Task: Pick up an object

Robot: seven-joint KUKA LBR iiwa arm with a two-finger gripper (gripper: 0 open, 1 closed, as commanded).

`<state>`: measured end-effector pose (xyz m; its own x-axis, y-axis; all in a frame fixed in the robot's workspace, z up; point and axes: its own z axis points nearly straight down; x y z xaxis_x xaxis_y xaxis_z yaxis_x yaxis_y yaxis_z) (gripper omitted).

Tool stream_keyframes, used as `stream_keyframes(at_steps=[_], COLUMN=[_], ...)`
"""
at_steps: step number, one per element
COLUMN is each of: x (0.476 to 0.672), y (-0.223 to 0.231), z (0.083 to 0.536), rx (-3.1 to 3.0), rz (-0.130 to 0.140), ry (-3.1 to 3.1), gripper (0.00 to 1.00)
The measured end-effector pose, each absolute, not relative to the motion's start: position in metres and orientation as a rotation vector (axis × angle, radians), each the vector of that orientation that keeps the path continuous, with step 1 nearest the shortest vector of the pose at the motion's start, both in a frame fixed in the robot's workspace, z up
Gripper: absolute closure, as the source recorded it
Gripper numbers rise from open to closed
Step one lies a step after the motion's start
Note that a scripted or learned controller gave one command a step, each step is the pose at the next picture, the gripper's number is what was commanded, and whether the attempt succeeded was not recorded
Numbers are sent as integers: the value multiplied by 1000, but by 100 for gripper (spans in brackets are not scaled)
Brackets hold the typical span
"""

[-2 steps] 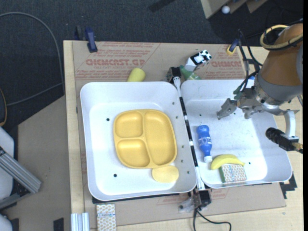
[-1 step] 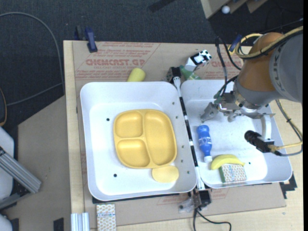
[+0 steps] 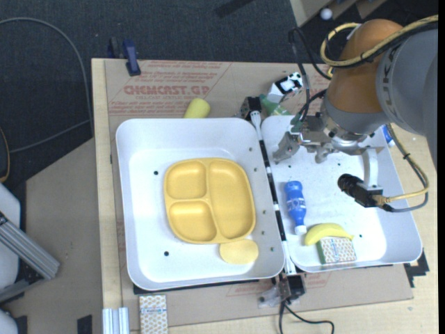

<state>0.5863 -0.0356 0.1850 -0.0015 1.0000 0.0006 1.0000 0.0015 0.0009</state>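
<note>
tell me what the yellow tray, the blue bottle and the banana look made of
Tray: likely moulded plastic, matte yellow, with three smooth compartments.
Bottle: probably glossy plastic, blue with a white cap end and a pale label.
Banana: looks like a plastic or foam toy, evenly yellow and smooth, though a real one can't be ruled out.

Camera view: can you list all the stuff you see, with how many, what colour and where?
bins: 2, white, side by side on the bench
tray: 1, yellow, left bin
disc: 1, pale yellow, left bin, beside the tray
bottle: 1, blue, right bin
banana: 1, yellow, right bin
box: 1, patterned, right bin, by the banana
yellow thing: 1, behind the left bin
arm: 1, grey and orange, over the right bin
gripper: 1, grey, above the right bin
</note>
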Motion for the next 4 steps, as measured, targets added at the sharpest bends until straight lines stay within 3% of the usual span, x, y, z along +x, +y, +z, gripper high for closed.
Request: stream_keyframes(at_steps=[1, 2, 3, 4], x=[582, 564, 478, 567], y=[-98, -92, -96, -143], z=[147, 115, 84, 85], rx=[2223, 2224, 2224, 2221], rz=[-4, -2, -2, 0], ry=[2222, 2223, 2222, 2221], gripper=[0, 0, 0, 0])
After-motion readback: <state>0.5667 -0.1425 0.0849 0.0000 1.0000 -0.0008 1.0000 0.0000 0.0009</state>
